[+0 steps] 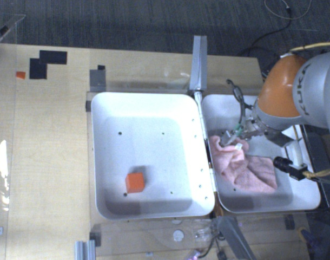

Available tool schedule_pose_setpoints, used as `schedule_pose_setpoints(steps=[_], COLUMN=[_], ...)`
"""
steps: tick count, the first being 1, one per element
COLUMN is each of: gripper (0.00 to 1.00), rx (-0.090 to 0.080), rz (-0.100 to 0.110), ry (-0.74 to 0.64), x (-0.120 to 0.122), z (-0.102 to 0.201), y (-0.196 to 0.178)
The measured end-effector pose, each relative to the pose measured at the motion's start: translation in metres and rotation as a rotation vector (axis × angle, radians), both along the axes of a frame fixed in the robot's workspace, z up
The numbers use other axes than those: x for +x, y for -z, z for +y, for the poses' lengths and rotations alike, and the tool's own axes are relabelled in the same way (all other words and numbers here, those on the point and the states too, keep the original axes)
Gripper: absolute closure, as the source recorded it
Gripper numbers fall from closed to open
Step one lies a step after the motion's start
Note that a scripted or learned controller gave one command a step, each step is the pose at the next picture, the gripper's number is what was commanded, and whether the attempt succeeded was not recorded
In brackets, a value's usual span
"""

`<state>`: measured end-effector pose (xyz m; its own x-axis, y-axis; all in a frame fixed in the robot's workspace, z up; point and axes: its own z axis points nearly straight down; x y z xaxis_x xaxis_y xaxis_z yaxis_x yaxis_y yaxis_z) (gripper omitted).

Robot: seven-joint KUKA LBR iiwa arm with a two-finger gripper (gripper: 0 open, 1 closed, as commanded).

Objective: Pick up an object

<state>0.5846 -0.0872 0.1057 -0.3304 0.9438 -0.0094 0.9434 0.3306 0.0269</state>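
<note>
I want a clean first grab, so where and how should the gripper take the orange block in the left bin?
Grip the orange block across two opposite flat sides, descending from straight above. It sits alone on the left bin floor, away from the walls.

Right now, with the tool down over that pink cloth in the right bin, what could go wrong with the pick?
The tool sits at the upper edge of the pink cloth, so it may pinch only a fold and the cloth could slip out on lifting. The cloth is soft and bunched against the right bin wall near the divider, so it might drag or snag. The orange block lies far away in the left bin.
</note>
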Motion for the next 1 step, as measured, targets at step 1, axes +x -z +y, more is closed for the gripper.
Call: schedule_pose_setpoints(steps=[1], gripper=[0.0], rx=[0.0], rz=[0.016], ry=[0.017], x=[0.0234], z=[-0.0007], y=[0.0155])
